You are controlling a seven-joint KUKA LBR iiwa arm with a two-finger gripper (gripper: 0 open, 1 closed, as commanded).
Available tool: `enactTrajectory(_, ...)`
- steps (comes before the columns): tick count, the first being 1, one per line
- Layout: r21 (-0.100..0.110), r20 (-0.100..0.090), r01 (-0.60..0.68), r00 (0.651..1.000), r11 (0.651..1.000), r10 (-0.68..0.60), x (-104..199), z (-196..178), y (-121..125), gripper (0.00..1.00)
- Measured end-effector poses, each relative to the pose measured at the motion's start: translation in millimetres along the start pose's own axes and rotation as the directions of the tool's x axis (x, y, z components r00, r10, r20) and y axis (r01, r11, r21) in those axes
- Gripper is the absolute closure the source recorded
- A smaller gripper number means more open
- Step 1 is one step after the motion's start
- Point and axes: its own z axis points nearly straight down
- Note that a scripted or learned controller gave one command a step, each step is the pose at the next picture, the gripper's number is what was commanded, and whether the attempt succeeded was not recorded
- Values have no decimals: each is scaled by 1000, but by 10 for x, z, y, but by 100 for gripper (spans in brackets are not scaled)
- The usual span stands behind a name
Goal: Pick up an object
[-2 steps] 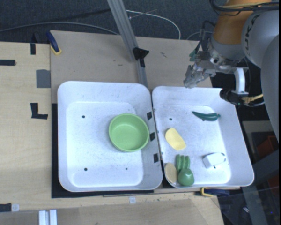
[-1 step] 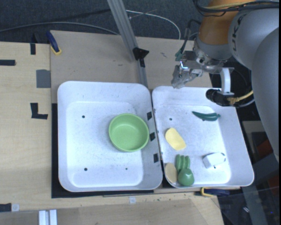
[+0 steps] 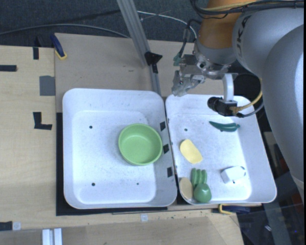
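End effector [image 3: 183, 86] is hovering at the right bin's [image 3: 255, 157] eleven o'clock rim, grip state unclear; yellow object [image 3: 190, 151] is lying at centre-left.

the gripper [image 3: 183, 86] is hanging over the right bin's [image 3: 255, 188] far rim, seemingly carrying nothing, while a green bowl [image 3: 140, 144] is sitting in the left bin [image 3: 76, 137].

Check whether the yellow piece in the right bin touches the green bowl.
Apart. The camera view shows the yellow piece in the right bin and the green bowl in the left bin, bin walls between them.
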Motion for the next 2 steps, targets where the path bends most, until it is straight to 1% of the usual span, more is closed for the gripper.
enactTrajectory(1, 2, 1, -1, 1000, 1000, 1, 436, 97, -117, 100)
enactTrajectory(2, 2, 1, 1, 1000, 1000, -1, 1004, 212, -142, 100)
